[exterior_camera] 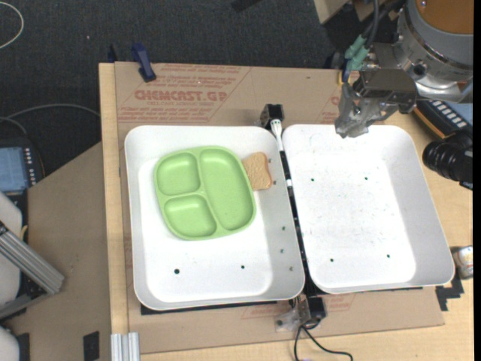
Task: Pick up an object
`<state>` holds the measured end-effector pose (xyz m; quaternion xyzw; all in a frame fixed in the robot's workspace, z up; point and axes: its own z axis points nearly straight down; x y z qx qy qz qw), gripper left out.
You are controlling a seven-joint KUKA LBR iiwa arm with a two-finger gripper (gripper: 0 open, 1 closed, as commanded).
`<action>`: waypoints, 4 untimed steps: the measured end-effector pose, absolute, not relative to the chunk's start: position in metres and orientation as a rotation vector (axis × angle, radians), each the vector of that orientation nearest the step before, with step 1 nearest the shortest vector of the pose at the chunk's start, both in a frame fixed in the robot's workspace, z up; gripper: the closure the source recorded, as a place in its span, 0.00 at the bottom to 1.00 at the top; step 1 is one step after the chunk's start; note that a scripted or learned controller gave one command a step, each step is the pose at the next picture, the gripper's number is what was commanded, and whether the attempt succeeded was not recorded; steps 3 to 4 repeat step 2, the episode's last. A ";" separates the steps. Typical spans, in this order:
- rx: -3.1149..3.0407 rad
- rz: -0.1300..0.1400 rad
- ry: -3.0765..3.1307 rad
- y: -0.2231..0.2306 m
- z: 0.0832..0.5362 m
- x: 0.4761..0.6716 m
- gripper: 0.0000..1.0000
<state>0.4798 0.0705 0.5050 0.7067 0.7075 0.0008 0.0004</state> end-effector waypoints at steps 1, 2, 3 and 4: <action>2.231 -0.015 2.221 0.041 0.407 0.478 1.00; 2.216 0.006 2.224 0.073 0.438 0.480 1.00; 2.216 0.006 2.224 0.073 0.438 0.480 1.00; 2.216 0.006 2.224 0.073 0.438 0.480 1.00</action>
